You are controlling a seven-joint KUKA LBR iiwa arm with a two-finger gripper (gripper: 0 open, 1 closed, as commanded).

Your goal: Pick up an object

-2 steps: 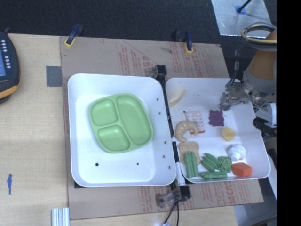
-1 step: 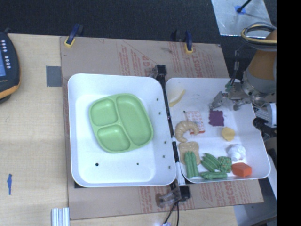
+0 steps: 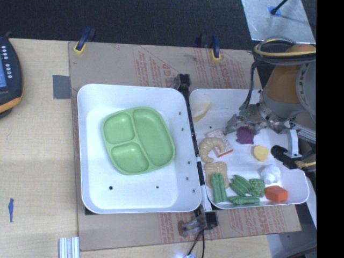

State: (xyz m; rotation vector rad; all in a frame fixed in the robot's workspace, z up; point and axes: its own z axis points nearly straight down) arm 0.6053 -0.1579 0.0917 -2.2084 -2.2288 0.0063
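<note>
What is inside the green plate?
The green plate in the left bin has three sections, and all look bare. The toy food lies in the right bin. Nothing covers the plate.

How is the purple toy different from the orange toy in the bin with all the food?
The purple toy is dark purple and sits near the bin's middle, right under the gripper; the orange toy is bright orange-red and lies at the near corner, away from the gripper. The purple toy has open floor around it; the orange toy is beside a green piece. Both are small and lie in the right bin.
</note>
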